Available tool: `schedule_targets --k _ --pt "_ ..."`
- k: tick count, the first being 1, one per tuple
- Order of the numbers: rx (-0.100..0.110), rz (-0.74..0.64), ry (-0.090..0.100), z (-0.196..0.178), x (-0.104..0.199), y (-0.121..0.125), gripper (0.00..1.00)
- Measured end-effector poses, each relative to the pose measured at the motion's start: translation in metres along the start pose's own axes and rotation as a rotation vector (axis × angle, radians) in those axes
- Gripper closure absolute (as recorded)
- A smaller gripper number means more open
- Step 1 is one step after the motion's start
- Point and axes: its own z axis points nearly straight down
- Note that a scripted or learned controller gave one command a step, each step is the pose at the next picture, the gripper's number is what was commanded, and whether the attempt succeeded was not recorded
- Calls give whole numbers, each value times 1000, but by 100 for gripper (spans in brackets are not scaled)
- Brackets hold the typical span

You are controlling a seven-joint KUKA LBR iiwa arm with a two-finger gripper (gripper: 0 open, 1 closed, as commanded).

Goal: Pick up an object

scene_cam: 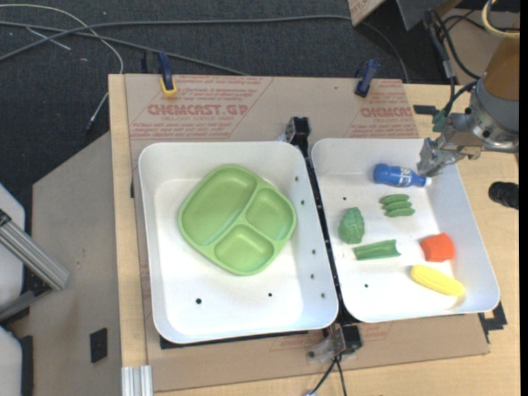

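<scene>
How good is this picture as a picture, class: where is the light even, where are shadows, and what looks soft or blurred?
Camera view: light is soft and even over both white bins; the green plate casts only a faint shadow at its lower edge; no strong glare on the plastic. The toys are fairly sharp, while the hand by the blue bottle looks slightly soft.

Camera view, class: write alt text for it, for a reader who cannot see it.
A grey robot arm's claw hangs over the right shallow white bin, beside a blue plastic bottle lying among toy foods in green, orange and yellow. The left shallow white bin holds a light green divided plastic plate.
</scene>
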Motion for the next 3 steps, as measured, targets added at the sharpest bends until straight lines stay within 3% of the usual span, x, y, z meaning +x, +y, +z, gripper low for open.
schedule_targets --k 3 --pt "1 0 0 0 76 1 100"
